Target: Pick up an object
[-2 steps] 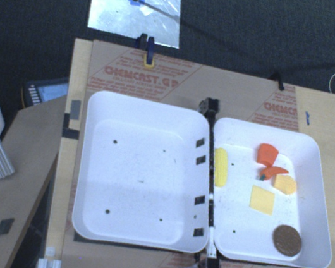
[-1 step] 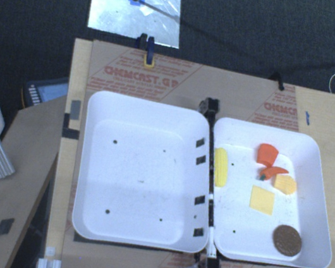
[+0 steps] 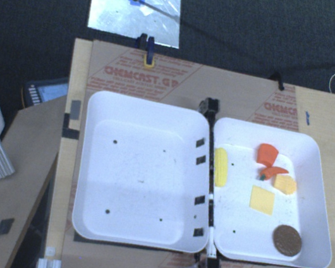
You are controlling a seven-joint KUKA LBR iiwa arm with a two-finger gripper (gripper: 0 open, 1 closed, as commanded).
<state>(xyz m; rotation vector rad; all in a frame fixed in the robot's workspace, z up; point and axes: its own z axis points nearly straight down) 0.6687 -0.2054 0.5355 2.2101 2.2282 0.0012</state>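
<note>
Several bits sit in the right bin point(image 3: 238, 213). Can't tell the claw's state, so I'd drop it spread over the brown disc point(image 3: 287, 240), nearest its reach-in side.

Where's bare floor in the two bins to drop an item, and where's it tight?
The left bin floor is bare wall to wall. In the right bin, bare floor lies at the near-left corner, bordered by the corn cob, yellow square and brown disc. The crowded part is far right: orange pieces beside the yellow block.
</note>
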